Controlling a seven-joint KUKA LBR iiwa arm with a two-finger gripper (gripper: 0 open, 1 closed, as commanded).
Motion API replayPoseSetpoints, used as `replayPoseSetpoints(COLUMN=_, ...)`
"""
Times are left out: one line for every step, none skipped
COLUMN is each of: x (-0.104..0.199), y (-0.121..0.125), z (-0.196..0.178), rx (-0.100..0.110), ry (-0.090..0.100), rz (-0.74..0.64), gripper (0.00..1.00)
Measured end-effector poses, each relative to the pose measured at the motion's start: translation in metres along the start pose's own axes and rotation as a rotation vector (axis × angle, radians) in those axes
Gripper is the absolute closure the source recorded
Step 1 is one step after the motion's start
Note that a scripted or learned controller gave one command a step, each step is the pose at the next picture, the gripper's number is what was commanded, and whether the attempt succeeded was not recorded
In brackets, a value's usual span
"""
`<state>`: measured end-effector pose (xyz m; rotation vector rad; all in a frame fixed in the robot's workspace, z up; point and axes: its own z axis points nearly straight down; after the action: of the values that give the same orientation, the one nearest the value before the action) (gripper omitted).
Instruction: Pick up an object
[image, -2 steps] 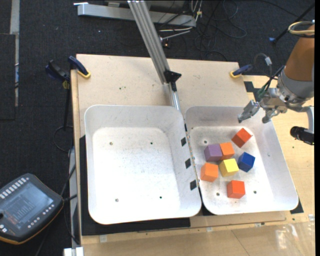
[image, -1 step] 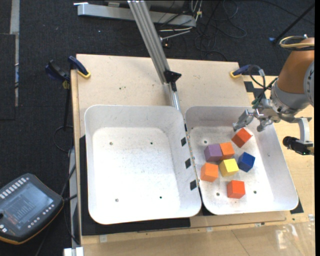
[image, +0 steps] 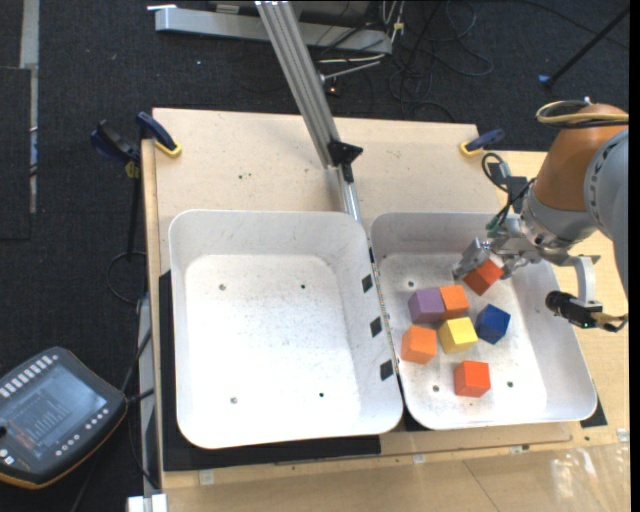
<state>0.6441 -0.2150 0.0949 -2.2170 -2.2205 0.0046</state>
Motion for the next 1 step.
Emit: replayPoseSetpoints(x=-0.0003, y=0.0021, z=-0.0142, rx=-0.008, ry=-0.003, rz=-0.001, gripper=1.0)
